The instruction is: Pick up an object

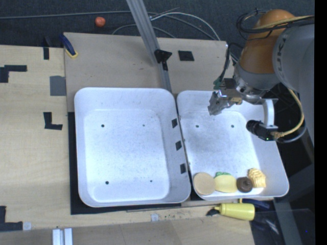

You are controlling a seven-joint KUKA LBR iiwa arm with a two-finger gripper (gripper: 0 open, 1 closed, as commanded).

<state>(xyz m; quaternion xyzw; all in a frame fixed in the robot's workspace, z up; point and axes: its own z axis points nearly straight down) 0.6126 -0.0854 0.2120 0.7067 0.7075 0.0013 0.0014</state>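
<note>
My gripper (pixel 215 107) hangs over the far part of the right bin (pixel 219 142), below the grey arm with its orange band. Nothing shows between its fingers. Along that bin's near edge lies a row of small objects: a tan round disc (pixel 204 184), a yellow oval piece (pixel 225 184) with a green bit (pixel 222 174) behind it, a dark brown ring (pixel 245 185) and a yellow ridged piece (pixel 256 177). The gripper is well away from them, toward the far rim.
The left bin (pixel 125 144) sits beside the right one. A yellow tool (pixel 236 210) lies on the bench in front of the right bin. A metal post (pixel 148 34) slants up behind the bins. A black cable connector (pixel 258 129) hangs off the arm at right.
</note>
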